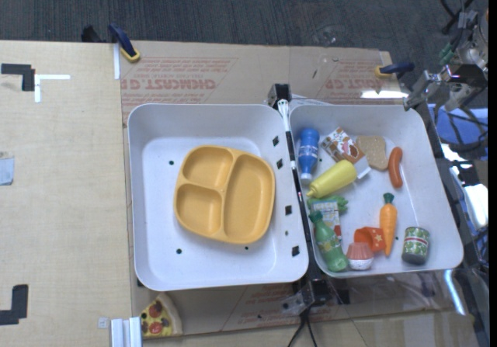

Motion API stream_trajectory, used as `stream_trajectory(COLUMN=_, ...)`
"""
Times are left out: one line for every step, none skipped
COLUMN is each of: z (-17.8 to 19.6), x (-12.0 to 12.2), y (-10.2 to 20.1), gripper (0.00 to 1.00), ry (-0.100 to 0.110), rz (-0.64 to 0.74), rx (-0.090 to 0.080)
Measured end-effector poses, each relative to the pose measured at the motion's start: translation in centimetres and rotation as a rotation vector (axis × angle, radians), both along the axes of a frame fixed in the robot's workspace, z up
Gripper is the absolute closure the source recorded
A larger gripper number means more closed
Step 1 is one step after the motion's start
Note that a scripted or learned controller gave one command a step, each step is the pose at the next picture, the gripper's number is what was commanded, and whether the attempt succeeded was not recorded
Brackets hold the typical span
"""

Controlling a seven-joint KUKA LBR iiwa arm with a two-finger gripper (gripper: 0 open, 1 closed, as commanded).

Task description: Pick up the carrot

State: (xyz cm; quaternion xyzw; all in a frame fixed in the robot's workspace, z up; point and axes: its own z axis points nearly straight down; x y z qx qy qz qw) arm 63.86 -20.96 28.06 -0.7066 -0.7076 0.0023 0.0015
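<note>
Bench w/ 2 white bins (pixel 147 182): 1 carrot (pixel 387 221) in right bin, tool (pixel 435 89) state unclear.

A yellow divided plate (pixel 225 194) sits mid left bin (pixel 147 252). In the right bin (pixel 443 206), a blue bottle (pixel 307 153) and mustard bottle (pixel 332 179) lie near its left wall, a sausage (pixel 396 166) toward its right, and a small can (pixel 415 245) at its near-right corner.

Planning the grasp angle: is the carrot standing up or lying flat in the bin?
Lying flat. The carrot rests lengthwise on the floor of the right bin, green top toward the far wall, orange tip toward the near edge.
</note>
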Motion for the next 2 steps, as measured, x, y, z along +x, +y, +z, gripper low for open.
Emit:
stream_trajectory(z=-14.0, x=-7.5, y=0.8, gripper=0.0, ry=0.0, rz=0.135, rx=0.003)
stream_trajectory(z=-19.2, x=-14.9, y=1.8, gripper=0.0, ry=-0.003, rz=0.195, rx=0.004)
